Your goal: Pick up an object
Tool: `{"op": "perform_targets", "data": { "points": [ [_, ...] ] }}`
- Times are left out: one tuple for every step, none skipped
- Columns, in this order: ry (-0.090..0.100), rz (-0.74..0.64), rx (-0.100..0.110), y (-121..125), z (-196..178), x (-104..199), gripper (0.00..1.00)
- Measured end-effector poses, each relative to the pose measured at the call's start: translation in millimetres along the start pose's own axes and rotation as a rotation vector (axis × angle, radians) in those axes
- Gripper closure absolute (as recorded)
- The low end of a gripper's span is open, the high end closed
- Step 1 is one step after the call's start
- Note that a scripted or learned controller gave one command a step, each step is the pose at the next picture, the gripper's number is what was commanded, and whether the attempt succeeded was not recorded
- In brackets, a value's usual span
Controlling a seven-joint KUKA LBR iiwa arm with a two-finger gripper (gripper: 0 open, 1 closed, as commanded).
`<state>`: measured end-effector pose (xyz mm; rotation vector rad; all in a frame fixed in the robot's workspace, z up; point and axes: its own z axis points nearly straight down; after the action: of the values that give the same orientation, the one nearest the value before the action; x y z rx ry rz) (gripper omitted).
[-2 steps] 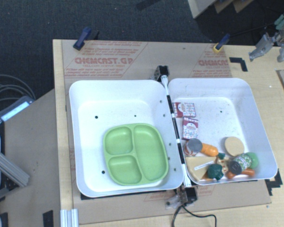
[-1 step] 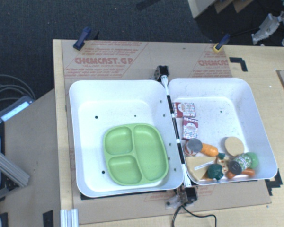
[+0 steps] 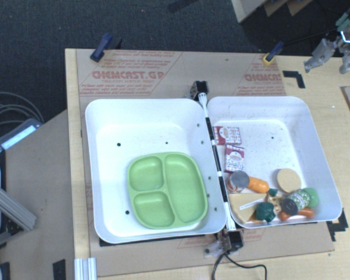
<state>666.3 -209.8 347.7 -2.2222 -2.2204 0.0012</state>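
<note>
One green tray (image 3: 166,189), two white bins (image 3: 105,121)

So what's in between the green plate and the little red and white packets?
In the camera view, the bins' two white walls meet between the green plate and the red and white packets, with a thin dark strip running along that seam. Nothing else lies there.

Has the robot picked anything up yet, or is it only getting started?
Nothing looks picked up. The gripper sits at the top right, away from the bins. The green tray lies in the left bin; the small items, like the carrot, remain in the right bin. The whole pick remains.
</note>
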Motion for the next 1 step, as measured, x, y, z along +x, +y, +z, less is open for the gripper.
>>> {"op": "perform_targets", "data": {
  "points": [
    [0.001, -0.003, -0.005, 0.7, -81.2, 109.2, 0.0]
  ]
}}
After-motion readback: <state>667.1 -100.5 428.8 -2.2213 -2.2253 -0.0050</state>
